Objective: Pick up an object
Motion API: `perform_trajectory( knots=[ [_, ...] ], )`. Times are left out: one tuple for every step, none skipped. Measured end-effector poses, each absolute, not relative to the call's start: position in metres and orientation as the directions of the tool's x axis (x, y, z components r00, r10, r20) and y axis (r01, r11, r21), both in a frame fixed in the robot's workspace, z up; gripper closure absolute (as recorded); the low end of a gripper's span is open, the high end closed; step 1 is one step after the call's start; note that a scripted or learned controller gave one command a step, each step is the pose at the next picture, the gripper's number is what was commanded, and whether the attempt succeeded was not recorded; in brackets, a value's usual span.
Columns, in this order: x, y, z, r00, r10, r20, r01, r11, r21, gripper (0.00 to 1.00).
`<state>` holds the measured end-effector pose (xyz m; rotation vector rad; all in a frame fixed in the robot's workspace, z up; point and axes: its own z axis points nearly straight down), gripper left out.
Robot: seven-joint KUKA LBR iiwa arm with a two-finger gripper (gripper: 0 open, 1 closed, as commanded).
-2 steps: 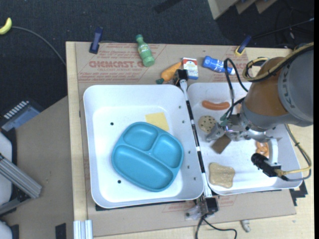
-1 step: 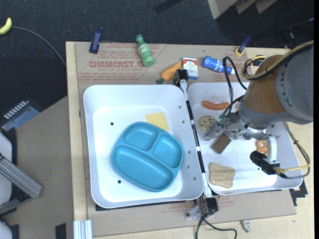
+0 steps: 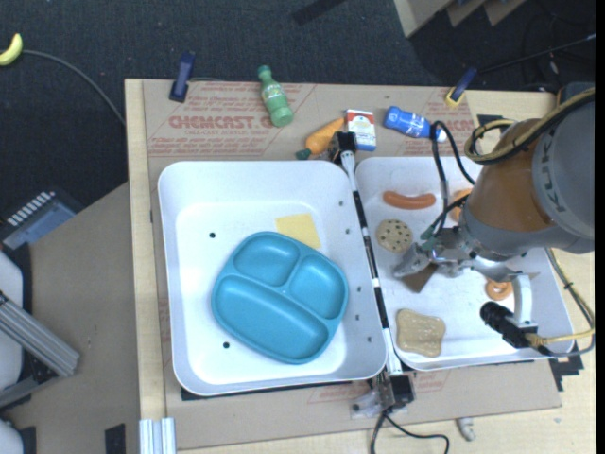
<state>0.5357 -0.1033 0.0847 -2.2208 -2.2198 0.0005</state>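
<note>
My gripper (image 3: 414,270) is low in the right bin (image 3: 539,348), near its left wall. It hangs between a round speckled cookie (image 3: 393,235) just above it and a tan bread slice (image 3: 420,333) below it. Nothing shows between its tips. A reddish sausage (image 3: 409,199) lies at the bin's far side. An orange ring (image 3: 498,289) peeks out from under the arm's wrist, and another orange piece (image 3: 460,200) is partly hidden behind the arm. In the left bin (image 3: 189,197) sit a blue divided plate (image 3: 279,296) and a yellow cheese slice (image 3: 300,228).
Along the bench's back edge, outside the bins, lie a green bottle (image 3: 276,97), a blue clamp (image 3: 181,76), an orange carrot (image 3: 326,135), a small red-and-white carton (image 3: 359,129), a blue can (image 3: 408,121) and a blue clip (image 3: 461,85). The arm covers the right bin's right half.
</note>
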Motion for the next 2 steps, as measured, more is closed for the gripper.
perform_trajectory(
  knots=[
    [0.536, -0.103, 0.094, 0.001, 1.0, 0.001, 1.0, -0.001, 0.0, 1.0],
    [0.569, -0.046, 0.185, -0.002, 1.0, 0.001, 1.0, 0.002, 0.002, 1.0]
  ],
)
